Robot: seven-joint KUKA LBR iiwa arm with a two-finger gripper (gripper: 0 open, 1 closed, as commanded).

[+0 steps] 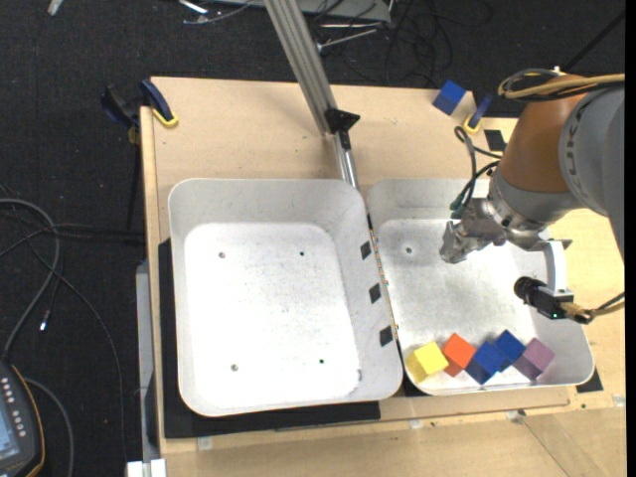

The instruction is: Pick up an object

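Two white bins are set side by side on the bench (248,137). The left bin (199,207) is speckled with dark flecks. In the right bin (417,197) five small blocks are clustered along the near wall, toward its right corner. Read from left to right they are a yellow block (427,361), an orange block (458,352), two blue blocks (495,356) pressed together, and a purple block (535,358). All are plain, roughly cube-shaped and matte; the yellow and orange ones are touching, and the blue pair is tucked between orange and purple.

A sixth block — a blue cube (450,97) — is seen outside the bins, on the bench's far edge.

The arm (556,152) is reached in from the right, its orange band bent over the right bin. The gripper (453,246) is pointed down over the bin's middle, well apart from the cluster of blocks. Whether its jaws are spread or closed cannot be told from this angle; nothing is seen between them.
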